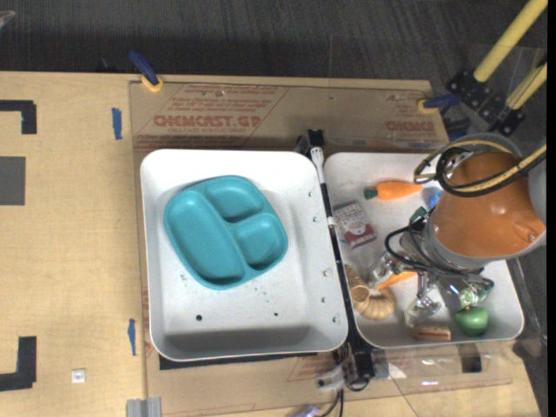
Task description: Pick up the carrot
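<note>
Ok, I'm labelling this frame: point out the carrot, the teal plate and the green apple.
carrot (398,190), camera view, middle of its orange body.
teal plate (224,229), camera view, central divider.
green apple (472,321), camera view, its top.

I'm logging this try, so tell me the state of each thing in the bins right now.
carrot: lying in the right bin, apart from the gripper.
teal plate: flat in the left bin, nothing on it.
green apple: resting by the right bin's near edge.
gripper: lowered into the right bin.

A broad orange band (482,207) wraps the arm above its wrist. Black cables (460,168) loop across it. The metal two-finger gripper (426,298) is silvery.
</note>
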Robot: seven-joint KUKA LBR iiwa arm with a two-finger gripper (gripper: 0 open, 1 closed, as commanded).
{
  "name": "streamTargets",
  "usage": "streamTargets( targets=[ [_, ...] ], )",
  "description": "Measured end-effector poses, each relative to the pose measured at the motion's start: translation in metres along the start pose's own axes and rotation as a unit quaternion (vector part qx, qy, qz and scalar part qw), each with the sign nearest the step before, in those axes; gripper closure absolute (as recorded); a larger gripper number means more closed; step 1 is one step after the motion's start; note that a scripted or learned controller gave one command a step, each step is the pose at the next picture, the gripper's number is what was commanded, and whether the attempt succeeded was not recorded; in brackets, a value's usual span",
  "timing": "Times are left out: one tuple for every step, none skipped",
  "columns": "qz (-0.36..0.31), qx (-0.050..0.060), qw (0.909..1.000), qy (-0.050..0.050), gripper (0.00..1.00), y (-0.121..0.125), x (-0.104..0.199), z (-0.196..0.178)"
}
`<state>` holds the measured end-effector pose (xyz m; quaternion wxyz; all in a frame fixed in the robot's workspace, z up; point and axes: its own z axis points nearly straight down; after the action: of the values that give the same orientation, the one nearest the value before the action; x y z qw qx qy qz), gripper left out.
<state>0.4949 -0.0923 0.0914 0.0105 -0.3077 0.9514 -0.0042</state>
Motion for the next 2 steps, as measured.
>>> streamTargets(
  targets=[
    [-0.218,0.000,0.9759,-0.003,0.00,-0.002,0.001,0.000],
    [-0.219,0.003,0.9758,-0.008,1.00,-0.002,-0.004,-0.012]
  ],
)
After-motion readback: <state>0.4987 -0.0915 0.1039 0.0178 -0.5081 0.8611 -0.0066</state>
